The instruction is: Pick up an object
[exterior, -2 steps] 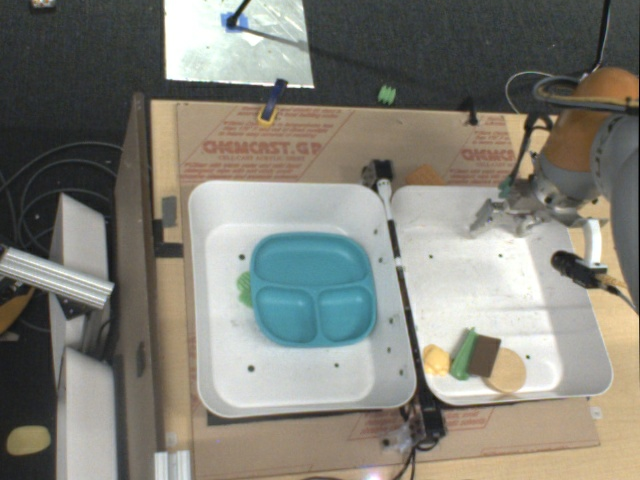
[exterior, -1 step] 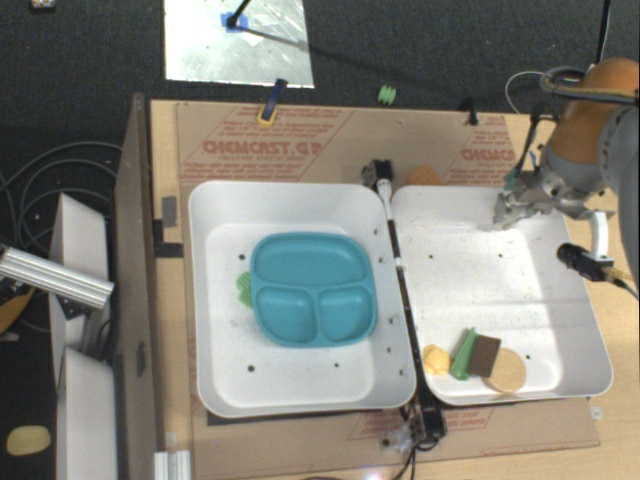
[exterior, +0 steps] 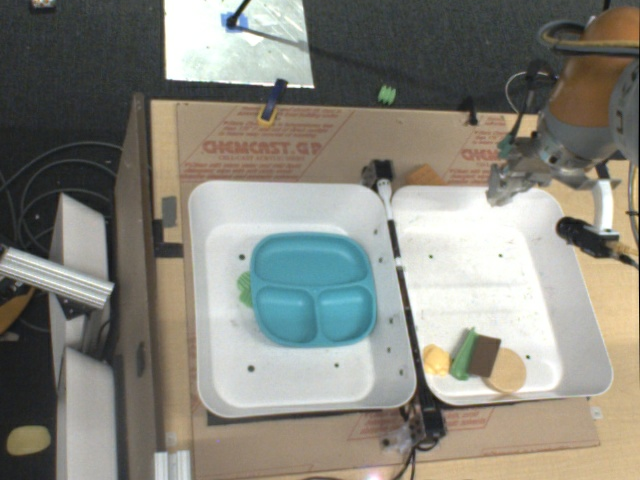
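Green stick [exterior: 464, 355] sits way down-frame from my gripper [exterior: 499, 190], long axis near vertical; can't tell my gripper's state, honestly.

Evenly and brightly lit from above. White bins [exterior: 300, 203] close to washed out, with little surface detail left. Soft, short shadows under the blue tray [exterior: 312, 288] and along the bin rims. Strong glare on the reflective sheet [exterior: 238, 30] at far left. Dark and grainy across the far floor. Slightly soft overall, with blur on the arm [exterior: 590, 78] at far right.
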